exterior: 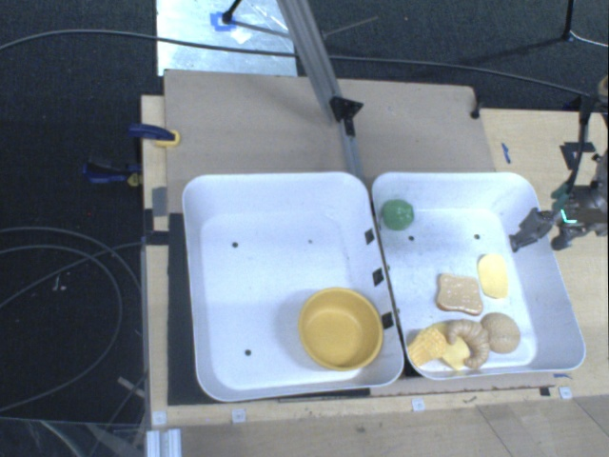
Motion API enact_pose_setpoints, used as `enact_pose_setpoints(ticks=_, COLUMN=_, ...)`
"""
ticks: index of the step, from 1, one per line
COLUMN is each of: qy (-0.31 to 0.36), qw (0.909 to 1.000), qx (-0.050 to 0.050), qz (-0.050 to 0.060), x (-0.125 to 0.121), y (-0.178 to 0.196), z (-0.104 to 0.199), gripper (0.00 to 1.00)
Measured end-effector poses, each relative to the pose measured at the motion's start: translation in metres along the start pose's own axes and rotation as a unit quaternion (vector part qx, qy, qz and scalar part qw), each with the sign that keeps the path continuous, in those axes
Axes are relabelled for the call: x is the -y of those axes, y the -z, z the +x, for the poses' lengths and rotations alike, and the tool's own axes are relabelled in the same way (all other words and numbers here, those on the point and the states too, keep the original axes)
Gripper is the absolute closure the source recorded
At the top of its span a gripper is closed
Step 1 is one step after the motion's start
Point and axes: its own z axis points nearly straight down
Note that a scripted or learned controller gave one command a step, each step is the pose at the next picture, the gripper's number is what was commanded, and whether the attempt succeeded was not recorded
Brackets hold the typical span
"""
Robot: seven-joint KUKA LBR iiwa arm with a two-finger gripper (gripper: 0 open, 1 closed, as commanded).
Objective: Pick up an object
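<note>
White right bin (547, 284) clusters the pickable food at lower right; the gripper (538, 228) hovers at its right rim, fingers slightly parted on nothing. A bowl (340, 327) fills the left bin (219, 255).

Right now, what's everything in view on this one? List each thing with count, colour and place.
bins: 2, white, side by side on the bench
bowl: 1, yellow, near right corner of the left bin
ball: 1, green, far left corner of the right bin
toast slice: 1, tan, middle of the right bin
pale yellow piece: 1, just right of the toast
toy food pile: several pieces, yellow and tan, near edge of the right bin
clamps: 2, blue and yellow, bench's left edge
pole: 1, grey, slanting above the bins
hand: 1, dark, over the right bin's right rim
</note>
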Motion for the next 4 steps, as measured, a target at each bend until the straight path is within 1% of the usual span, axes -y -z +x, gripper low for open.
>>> enact_pose_setpoints(ticks=1, qy=0.0, qw=1.0, qx=0.0, qz=0.0, x=0.0, y=0.0, z=0.0, gripper=0.0)
enact_pose_setpoints(ticks=2, qy=-0.002, qw=1.0, qx=-0.001, qz=0.002, x=0.007, y=-0.059, z=-0.002, gripper=0.0)
enact_pose_setpoints(ticks=3, qy=-0.002, qw=1.0, qx=-0.001, qz=0.002, x=0.014, y=-0.104, z=-0.002, gripper=0.0)
enact_pose_setpoints(ticks=4, qy=-0.002, qw=1.0, qx=-0.001, qz=0.002, x=0.009, y=-0.159, z=0.008, gripper=0.0)
